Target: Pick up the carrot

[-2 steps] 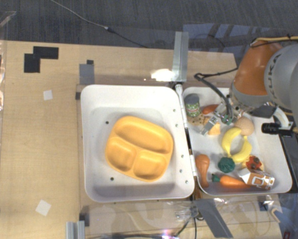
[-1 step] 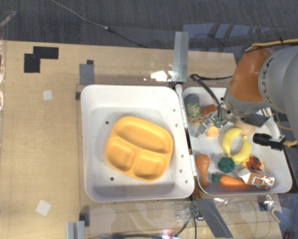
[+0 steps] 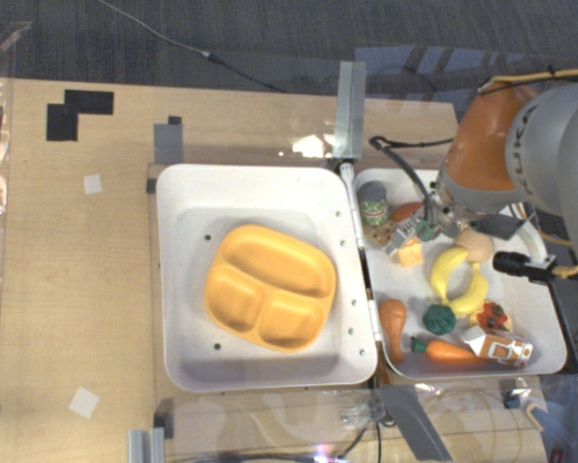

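From the camera view, the carrot (image 3: 453, 352) lies on its side near the front edge of the right bin (image 3: 549, 360), its orange body running roughly left to right with a small dark green top at its left end; it sits just beside a small carton (image 3: 501, 350) on its right and a green round toy (image 3: 440, 319) just above its left end; an orange-brown pear-shaped piece (image 3: 394, 323) stands close by on the left, against the bin's inner wall; a banana (image 3: 457, 278) curves above these, and a small can (image 3: 372, 202) rests near the bin's back corner; the left bin (image 3: 173, 258) carries a yellow divided plate (image 3: 269, 285); the arm reaches in from the right, and its gripper (image 3: 431, 222) sits low over the back part of the right bin, well apart from the carrot; whether it is spread or closed cannot be told from this slant, and nothing can be seen held in it; the carrot looks like a light plastic toy, likely stiff and smooth, so it would probably slip if pinched near the tapering tip; the thicker middle of the body seems the best place to take hold, with the pinch set across its short width; the crowding neighbours leave little room on the carton side, so a bump there seems a fair risk.
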Motion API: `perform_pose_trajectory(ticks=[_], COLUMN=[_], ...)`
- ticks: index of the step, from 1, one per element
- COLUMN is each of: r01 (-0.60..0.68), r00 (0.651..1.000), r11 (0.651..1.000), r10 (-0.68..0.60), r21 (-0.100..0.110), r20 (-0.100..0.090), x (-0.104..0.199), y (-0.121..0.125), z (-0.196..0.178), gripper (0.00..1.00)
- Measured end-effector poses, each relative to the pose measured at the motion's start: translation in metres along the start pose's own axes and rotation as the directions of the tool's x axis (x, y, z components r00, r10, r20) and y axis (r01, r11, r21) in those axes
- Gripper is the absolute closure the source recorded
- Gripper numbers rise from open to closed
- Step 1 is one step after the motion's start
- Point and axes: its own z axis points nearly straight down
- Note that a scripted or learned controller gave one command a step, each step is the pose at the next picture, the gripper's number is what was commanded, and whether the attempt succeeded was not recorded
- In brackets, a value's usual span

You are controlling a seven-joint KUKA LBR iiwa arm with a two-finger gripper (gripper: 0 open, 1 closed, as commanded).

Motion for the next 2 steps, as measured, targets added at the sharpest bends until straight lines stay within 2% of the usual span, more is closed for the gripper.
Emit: perform_pose_trajectory(ticks=[1,2], r01=[0.232,0.381], r00=[0.973,0.925], r11=[0.973,0.925], r10=[-0.232,-0.381], r21=[0.002,0.005], r20=[-0.006,-0.014], x=[0.029,0.135], y=[0.060,-0.009], z=[-0.087,-0.086], gripper=[1.00,1.00])
